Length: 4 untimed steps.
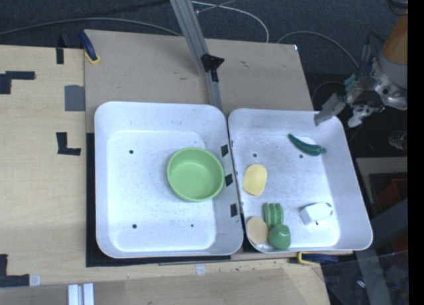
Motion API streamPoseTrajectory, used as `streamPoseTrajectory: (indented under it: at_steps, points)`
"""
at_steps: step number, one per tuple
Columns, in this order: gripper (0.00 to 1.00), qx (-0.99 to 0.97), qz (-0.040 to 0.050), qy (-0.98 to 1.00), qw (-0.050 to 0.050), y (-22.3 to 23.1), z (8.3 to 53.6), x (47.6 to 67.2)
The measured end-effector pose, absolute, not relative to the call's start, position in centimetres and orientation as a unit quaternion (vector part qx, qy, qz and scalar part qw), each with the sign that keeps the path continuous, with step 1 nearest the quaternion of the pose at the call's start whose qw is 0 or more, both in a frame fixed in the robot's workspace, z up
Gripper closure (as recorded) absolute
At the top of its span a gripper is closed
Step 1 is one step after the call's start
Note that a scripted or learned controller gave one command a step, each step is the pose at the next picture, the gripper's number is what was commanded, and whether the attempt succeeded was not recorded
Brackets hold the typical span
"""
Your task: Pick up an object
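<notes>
The claw (339, 113) hangs over the far right corner of the right bin (351, 184), just outside and above its rim. Its two fingers (326, 111) stand spread apart with nothing between them. The wrist behind it leads off toward the right edge of the view, where the orange band (399, 42) of the arm shows.

Contents of the right bin:
- A dark green curved piece (306, 144) lies near the far right corner, the item closest to the claw, but apart from it.
- A pale yellow oval piece (255, 180) lies near the left wall, about midway along it.
- A green ridged piece (272, 214) lies toward the near edge.
- A round green piece (279, 237) sits just below it, at the near rim.
- A second pale yellow piece (257, 230) touches the round green piece at the near left corner.
- A white piece (316, 213) lies toward the near right corner.

The left bin (116, 164) holds a light green bowl (195, 174), upright, near its right wall.

A grey pole (189, 22) crosses the far edge of the bench (146, 65) between the two bins.
</notes>
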<state>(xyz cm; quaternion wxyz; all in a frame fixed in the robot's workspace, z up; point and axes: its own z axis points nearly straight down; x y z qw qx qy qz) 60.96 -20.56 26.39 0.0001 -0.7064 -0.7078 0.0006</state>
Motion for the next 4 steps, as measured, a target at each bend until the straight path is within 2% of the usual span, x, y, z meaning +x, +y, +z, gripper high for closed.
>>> streamPoseTrajectory:
  at_steps: [1, 2, 3, 4]
  points:
    - [0.00, -0.706, 0.0009, -0.708, 0.000, -20.6, 26.4, 61.0]
    - [0.00, -0.707, 0.0026, -0.708, 0.003, -20.7, 20.0, 61.2]
    - [0.00, -0.706, 0.0020, -0.708, 0.002, -20.7, 15.6, 61.3]
    - [0.00, -0.706, 0.0026, -0.708, 0.003, -20.2, 9.2, 60.9]
